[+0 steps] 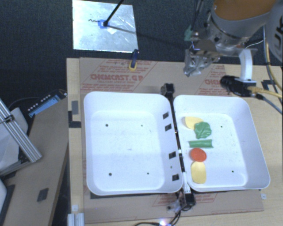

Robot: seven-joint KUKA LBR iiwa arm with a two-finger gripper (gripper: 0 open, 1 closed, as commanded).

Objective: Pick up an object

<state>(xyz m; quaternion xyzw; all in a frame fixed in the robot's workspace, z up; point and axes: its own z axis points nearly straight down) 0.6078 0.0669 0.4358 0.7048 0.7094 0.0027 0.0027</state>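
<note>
White plastic makes up the two shallow bins: the left bin and the right bin, joined by a black hinged strip. They rest on a tan cardboard sheet. The grey arm with its orange band is cut off at the top edge; its gripper hangs beyond the right bin's far rim, holding nothing, fingers too blurred to judge. Along that bin's left side lie a green leafy piece, two yellow pieces, a red-orange disc and a green strip, leaving open floor to the right.
</note>
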